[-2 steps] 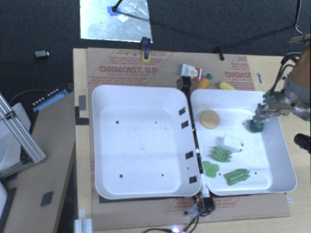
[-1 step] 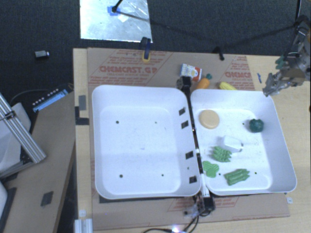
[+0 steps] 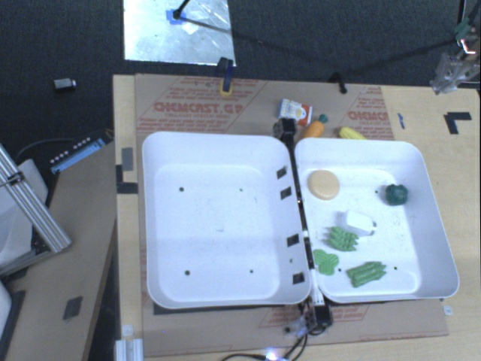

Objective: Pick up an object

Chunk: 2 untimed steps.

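- Two white bins side by side on the surface [image 3: 188, 100], touching along the middle seam.
- Left bin [image 3: 161, 277]: just bare white floor with a few small dark dots.
- Right bin [image 3: 440, 254]: all the pickable stuff here.
- Tan round disc [image 3: 324, 184] near the back left of the right bin, lying flat.
- Dark green ball-ish thing [image 3: 396, 194] off to the right, near the far wall, well apart from the disc.
- White block [image 3: 358, 222] around mid-bin, touching or just overlapping a bumpy green piece [image 3: 343, 238] in front of it.
- Flat green leaf shape [image 3: 326, 261] hugging the left wall, just below the bumpy piece.
- Longish green veggie [image 3: 366, 274] near the front, lying at a slant, close to the leaf but apart from it.
- Outside the bins, just behind the seam: orange carrot-like thing [image 3: 313, 128], yellow piece [image 3: 351, 134] and a small white-and-red packet [image 3: 294, 110].
- Gripper [image 3: 456, 68] parked way up at the top right corner, off beyond the bins, nowhere near the objects; too small and blurry, cannot tell if open or closed.
- Shiny metal sheet [image 3: 177, 21] on the dark floor at the top.
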Available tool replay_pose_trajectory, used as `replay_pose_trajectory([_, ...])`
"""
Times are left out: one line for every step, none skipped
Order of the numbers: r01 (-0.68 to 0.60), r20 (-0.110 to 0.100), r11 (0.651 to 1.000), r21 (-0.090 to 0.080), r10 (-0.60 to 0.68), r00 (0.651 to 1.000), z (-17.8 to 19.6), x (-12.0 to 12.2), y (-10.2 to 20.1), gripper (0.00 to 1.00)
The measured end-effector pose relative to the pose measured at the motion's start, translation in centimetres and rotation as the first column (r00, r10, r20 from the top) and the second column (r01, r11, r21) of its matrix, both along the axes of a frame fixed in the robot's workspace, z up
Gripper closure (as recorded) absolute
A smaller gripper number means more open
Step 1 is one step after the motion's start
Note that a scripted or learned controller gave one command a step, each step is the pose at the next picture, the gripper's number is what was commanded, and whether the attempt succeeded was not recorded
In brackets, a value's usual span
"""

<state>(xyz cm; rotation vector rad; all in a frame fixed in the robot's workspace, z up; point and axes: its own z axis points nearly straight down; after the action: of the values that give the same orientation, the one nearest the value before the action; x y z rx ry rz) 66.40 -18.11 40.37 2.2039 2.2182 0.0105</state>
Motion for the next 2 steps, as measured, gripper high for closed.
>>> replay_pose_trajectory([-0.003, -0.011, 1.0, 0.007, 0.003, 1.0, 1.0, -3.4, 5.5, 1.0])
replay_pose_trajectory([-0.003, -0.01, 1.0, 0.007, 0.003, 1.0, 3.0, -7.7, 10.6, 1.0])
